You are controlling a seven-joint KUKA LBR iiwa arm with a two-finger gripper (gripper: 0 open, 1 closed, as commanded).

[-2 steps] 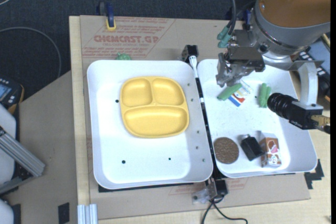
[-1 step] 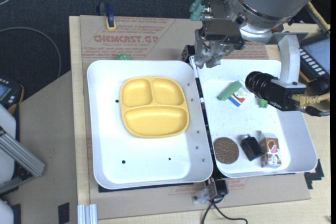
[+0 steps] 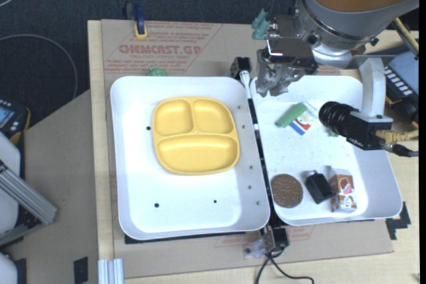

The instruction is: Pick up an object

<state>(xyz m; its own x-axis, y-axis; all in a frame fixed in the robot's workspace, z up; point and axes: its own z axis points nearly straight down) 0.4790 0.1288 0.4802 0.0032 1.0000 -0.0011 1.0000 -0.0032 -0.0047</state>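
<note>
green card lies flat in right bin, near its top-left corner, just below gripper. gripper hovers over bin's upper left edge, nothing seen between its tips. brown disc, black block, snack pack near bin's lower edge. yellow tray in left bin.

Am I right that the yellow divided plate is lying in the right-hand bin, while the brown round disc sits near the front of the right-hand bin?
Not quite. The camera view shows the yellow divided plate lying in the left-hand bin, not the right-hand one. The rest stands: the brown round disc sits near the front of the right-hand bin.
</note>
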